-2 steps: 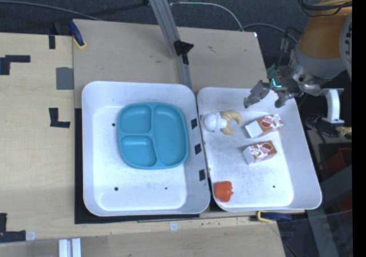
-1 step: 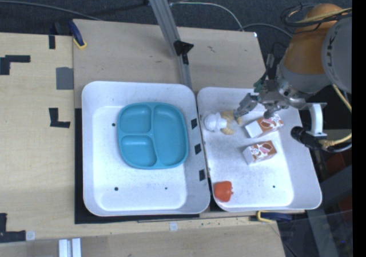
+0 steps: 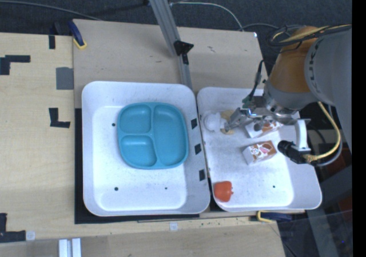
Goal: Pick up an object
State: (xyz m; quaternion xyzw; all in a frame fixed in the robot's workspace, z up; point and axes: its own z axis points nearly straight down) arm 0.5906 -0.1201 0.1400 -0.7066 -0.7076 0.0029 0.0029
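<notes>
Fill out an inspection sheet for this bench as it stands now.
Surface: wooden bench bearing the left bin and right bin, side by side.
Job's things: in the right bin, a pale rounded object near the upper left, a small carton mid-bin, another small package under the wrist, an orange-red object at the lower left corner.
Clutter: blue divided plate in the left bin.
Grippers: pincer low in the right bin, beside the pale object; grasp not discernible.
Cables: yellow cable looping by the arm; thin wire across the dark floor.
Surroundings: metal pole, black tape marks on the bench.
</notes>
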